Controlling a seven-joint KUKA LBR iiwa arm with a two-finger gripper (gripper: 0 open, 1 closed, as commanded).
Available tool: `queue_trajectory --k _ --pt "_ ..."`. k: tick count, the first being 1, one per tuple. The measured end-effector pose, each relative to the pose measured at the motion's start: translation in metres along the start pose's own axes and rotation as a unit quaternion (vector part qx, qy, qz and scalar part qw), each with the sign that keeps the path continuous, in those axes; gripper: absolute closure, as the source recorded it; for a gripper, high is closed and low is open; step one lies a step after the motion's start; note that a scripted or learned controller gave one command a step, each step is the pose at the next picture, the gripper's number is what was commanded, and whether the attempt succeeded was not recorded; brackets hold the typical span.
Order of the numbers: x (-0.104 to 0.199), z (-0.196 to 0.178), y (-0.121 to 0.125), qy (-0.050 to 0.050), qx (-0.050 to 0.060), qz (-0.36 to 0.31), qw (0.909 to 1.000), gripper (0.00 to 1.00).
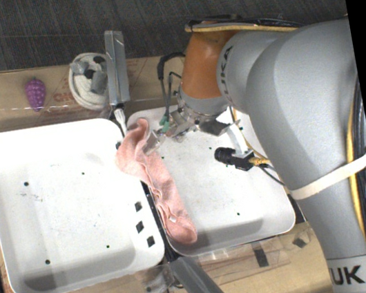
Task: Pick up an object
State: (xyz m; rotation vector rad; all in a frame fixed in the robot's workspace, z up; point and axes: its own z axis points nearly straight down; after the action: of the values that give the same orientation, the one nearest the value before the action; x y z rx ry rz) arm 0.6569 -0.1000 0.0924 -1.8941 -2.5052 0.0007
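A: One candidate here: a pink cloth [156,185] draped along the left wall of the right bin [253,224], its upper end bunched just beside the gripper [168,128].

B: Soft, light and limp, I'd judge; it will sag and trail when raised; pinch the bunched upper fold, where layers stack.

A: And the gripper?

B: Whether it is wide or closed on anything, I cannot tell.

The left bin [60,206] lies open across its floor. A pink cloth [158,182] drapes the divider between the bins, blocking the right bin [253,224] at nine o'clock; the arm [285,89] covers its two o'clock corner.
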Motion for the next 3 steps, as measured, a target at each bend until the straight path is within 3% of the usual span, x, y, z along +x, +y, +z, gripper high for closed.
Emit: queue_trajectory --k 1,2,3 --pt "0.016 0.001 -0.051 0.000 0.001 -0.064 0.9979 0.00" --pt "-0.023 -0.002 -0.042 -0.001 0.000 0.071 0.9975 0.00" --pt "-0.021 -0.001 -0.032 -0.001 -0.001 0.030 0.9995 0.00"
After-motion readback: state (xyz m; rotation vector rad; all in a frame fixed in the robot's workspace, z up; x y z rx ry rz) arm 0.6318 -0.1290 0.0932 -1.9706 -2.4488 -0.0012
